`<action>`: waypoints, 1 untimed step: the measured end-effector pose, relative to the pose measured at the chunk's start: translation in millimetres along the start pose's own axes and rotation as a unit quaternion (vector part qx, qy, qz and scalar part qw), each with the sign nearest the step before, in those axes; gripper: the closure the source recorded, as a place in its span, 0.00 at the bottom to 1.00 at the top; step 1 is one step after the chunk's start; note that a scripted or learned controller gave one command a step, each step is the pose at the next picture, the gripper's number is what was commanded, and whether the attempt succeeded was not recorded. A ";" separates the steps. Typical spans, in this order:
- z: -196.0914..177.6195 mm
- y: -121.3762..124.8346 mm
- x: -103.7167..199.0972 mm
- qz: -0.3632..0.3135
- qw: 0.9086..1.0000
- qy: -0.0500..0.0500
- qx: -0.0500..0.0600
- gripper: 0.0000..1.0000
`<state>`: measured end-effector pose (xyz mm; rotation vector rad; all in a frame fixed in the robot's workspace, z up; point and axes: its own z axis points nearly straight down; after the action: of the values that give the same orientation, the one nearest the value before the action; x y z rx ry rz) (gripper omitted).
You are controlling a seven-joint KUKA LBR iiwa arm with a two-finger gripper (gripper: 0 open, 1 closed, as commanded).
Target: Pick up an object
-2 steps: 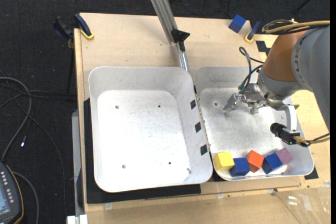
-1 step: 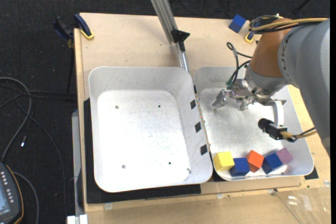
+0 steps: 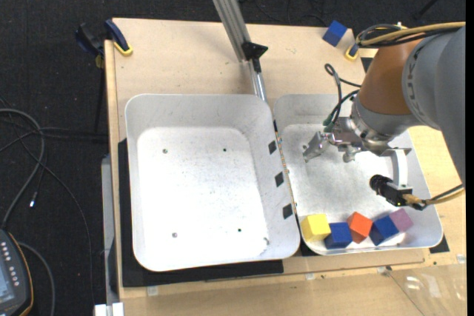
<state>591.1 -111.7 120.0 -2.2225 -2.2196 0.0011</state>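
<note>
Above the right bin (image 3: 415,159), the pincer (image 3: 317,146), fingers spread and holding nothing.

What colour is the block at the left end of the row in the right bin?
Yellow. The block shows clearly in the camera view, beside a blue block.
</note>
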 end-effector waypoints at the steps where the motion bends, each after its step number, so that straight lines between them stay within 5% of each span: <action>1: -8.9 1.2 -0.3 -0.001 1.000 -0.001 -0.001 1.00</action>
<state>592.3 -112.1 128.9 -2.2226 -2.2229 -0.0002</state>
